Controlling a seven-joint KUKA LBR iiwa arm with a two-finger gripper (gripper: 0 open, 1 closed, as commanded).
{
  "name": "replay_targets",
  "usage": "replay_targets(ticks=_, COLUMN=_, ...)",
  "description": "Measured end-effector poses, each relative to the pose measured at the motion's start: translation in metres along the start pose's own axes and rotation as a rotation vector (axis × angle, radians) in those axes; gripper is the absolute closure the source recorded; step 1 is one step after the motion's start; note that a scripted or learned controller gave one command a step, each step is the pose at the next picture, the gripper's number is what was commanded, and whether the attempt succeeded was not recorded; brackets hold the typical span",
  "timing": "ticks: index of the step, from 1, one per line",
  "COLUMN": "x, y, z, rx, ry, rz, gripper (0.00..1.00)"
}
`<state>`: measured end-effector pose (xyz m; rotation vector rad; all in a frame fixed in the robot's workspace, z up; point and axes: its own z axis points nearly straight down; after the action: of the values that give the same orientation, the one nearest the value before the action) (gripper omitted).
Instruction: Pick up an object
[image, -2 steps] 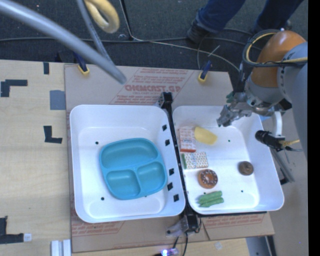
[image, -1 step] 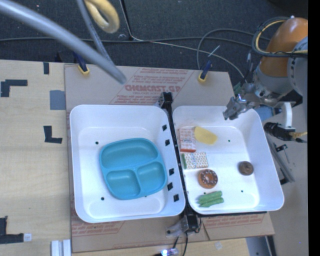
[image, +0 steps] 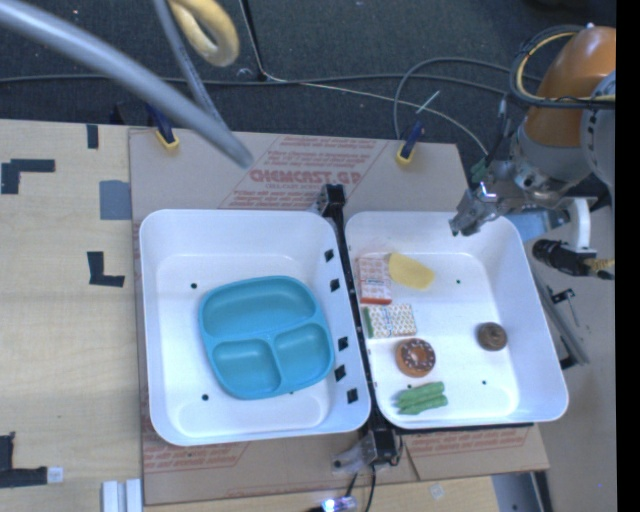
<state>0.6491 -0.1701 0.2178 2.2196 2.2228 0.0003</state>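
The gripper (image: 466, 224) hangs over the far right rim of the right bin (image: 535, 330), nothing visibly between its tips; how far it is open cannot be told. The nearest item, a yellow piece (image: 411, 271), lies just left and toward the camera; the brown puck (image: 491, 336), doughnut (image: 416, 356) and green beans (image: 421, 399) lie further toward the camera.

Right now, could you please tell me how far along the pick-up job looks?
Nothing looks picked up so far: the donut, brown cookie, green beans, yellow piece and two packets all lie in the right bin. In hand: the claw is at that bin's far rim, with nothing seen in it. Left: lower onto one item, grip it and lift. The blue tray sits in the left bin.
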Motion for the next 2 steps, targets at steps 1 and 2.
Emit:
replay_targets(ticks=1, x=0.055, y=-0.020, z=-0.010, rx=0.002, ry=0.001, rz=-0.003, gripper=1.00)
replay_targets(ticks=2, x=0.104, y=-0.040, z=0.002, rx=0.004, ry=0.001, rz=-0.003, gripper=1.00)
